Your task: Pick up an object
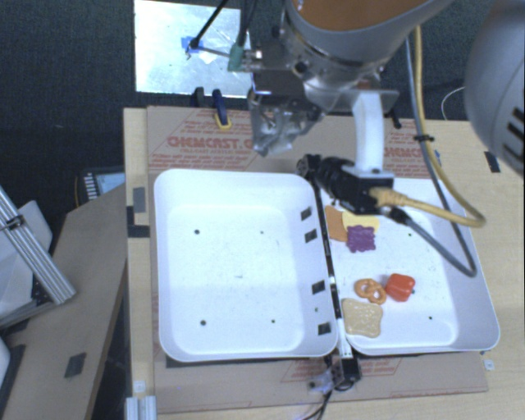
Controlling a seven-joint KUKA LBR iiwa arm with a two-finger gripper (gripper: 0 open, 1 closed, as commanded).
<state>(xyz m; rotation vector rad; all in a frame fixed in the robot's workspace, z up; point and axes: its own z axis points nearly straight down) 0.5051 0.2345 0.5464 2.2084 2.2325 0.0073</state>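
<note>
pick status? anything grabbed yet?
Done: nothing visibly lifted. The purple piece, pretzel, red piece and beige piece all lie in the right bin. In hand: nothing seen; the arm hangs above the bins' far edge. Left: descend, grasp, lift.

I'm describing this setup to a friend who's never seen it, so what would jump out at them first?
The big grey arm with its orange band looms across the top, its tool hanging above the far edge of the bins. Next, the small cluster of bright toy foods in the right bin: a purple piece, a red pepper, a pretzel and a pale piece. The left bin is plain white.
</note>
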